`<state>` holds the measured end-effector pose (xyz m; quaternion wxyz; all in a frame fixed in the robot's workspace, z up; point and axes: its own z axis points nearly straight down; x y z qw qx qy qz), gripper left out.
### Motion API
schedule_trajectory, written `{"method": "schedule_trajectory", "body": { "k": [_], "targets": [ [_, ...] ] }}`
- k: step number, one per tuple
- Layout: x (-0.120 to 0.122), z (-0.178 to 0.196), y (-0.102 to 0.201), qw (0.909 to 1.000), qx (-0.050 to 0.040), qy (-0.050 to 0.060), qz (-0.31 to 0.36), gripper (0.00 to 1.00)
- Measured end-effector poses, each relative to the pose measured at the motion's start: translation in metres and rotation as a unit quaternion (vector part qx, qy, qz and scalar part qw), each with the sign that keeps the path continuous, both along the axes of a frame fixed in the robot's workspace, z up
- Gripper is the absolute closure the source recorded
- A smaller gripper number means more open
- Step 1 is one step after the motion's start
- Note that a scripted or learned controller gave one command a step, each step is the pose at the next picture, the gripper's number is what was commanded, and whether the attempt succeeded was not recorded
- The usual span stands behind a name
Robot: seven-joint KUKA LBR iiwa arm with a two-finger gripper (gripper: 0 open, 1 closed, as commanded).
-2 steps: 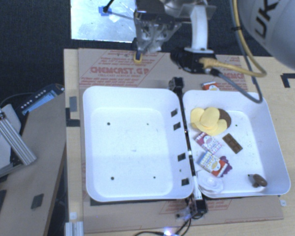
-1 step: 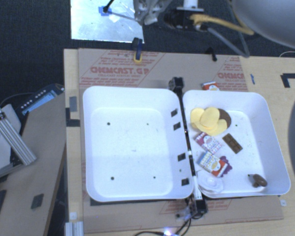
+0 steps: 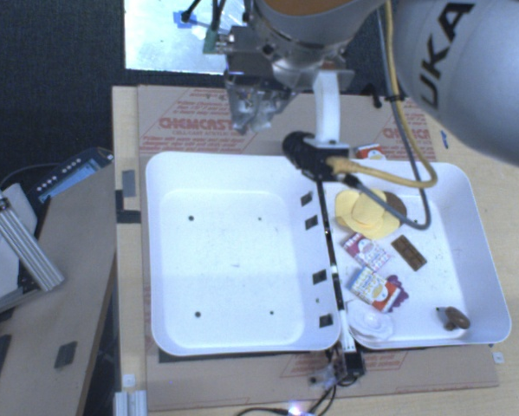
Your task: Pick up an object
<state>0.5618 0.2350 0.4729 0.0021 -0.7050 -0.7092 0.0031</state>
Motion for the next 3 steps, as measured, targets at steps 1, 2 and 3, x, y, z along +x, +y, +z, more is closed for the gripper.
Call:
{"method": "schedule_trajectory", "body": {
  "k": [1,2,3],
  "targets": [
    [0.086,0.021,-0.002,1.0,0.0009,-0.007,-0.004,1.0],
    [0.027,0.059,0.0,1.0,0.0026,-0.007,0.0,1.0],
    [0.004,0.063,0.0,1.0,0.0014,-0.004,0.0,1.0]
  ]
}}
